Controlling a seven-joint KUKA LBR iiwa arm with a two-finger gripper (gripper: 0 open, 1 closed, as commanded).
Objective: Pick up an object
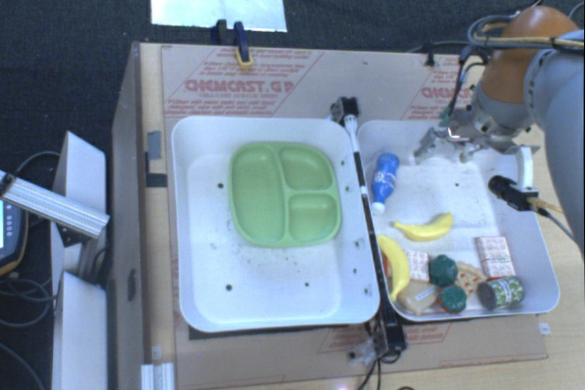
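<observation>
The right bin (539, 283) holds the clutter along its near edge. The gripper (454, 142) hovers over its far edge; whether it is wide or narrow I cannot tell. The banana (425, 229) lies crosswise, nearward of it.

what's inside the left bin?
Left bin holds a green divided plate, its three compartments bare, plus dark specks on the floor. Anything under the plate is covered.
</observation>
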